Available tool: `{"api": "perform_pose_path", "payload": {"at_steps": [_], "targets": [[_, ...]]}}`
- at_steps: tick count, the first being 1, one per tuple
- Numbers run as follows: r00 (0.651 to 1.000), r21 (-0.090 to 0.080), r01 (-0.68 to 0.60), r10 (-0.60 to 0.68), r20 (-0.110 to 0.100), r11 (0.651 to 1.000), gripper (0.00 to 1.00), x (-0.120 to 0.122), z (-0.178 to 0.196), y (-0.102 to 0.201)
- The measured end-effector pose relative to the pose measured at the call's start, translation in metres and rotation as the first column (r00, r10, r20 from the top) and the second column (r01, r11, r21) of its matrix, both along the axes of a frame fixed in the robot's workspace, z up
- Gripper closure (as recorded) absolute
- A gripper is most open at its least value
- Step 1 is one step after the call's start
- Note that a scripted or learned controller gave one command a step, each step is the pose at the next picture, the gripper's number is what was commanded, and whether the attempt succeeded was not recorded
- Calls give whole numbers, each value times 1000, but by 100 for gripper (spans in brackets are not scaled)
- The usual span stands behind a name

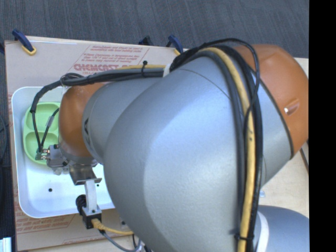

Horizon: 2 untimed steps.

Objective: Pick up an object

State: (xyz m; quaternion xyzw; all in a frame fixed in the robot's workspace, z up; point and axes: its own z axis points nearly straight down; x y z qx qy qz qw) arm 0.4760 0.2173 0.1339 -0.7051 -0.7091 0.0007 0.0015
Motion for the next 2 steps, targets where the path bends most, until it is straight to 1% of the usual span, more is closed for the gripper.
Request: {"api": "perform_pose_path", "payload": {"at_steps": [1,2], "targets": [[1000,0,-1,1,0,1000,100,0,28,0],[1000,0,-1,1,0,1000,0,0,28,0]]}}
